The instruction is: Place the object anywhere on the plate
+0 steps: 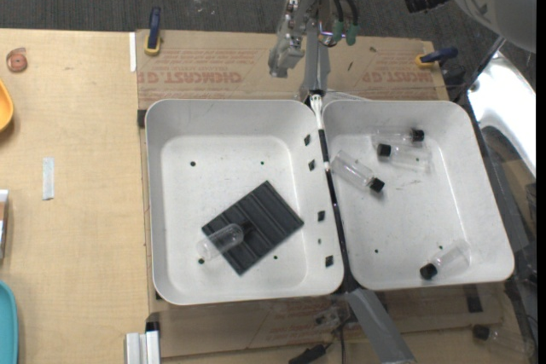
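Two white bins fill mid-frame; a vial lies on the dark plate, lower left. At top centre hangs the gripper; whether it grips anything, I cannot tell.

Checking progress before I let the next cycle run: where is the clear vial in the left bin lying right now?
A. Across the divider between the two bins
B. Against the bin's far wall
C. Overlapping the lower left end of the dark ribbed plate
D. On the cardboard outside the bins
C: the clear vial lies across the lower left end of the dark ribbed plate, well inside the left bin.

Arm high, fingers perhaps apart
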{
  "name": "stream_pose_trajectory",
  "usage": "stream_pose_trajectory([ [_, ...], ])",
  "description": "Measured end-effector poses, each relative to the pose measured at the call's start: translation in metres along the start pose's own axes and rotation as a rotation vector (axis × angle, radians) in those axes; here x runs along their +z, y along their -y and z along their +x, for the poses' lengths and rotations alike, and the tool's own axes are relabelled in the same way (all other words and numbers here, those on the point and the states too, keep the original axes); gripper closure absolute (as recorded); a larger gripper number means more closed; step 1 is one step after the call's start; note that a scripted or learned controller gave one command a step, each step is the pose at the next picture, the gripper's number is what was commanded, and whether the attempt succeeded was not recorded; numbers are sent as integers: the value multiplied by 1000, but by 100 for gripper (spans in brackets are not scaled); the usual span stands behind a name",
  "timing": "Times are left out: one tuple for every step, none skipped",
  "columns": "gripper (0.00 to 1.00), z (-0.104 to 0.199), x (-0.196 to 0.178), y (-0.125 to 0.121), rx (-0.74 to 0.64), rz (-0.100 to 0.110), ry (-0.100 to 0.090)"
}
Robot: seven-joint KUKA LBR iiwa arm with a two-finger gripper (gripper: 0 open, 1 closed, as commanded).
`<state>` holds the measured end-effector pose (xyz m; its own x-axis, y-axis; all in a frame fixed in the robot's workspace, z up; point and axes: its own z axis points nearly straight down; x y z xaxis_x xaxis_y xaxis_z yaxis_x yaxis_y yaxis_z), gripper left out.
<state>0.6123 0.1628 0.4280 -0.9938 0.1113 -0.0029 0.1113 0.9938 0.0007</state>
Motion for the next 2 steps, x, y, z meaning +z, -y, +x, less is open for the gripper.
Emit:
stream_pose_trajectory([
  [100, 12, -4, 49, -344, 0, -1],
  [100, -28, -14, 19, -853, -2, 2],
])
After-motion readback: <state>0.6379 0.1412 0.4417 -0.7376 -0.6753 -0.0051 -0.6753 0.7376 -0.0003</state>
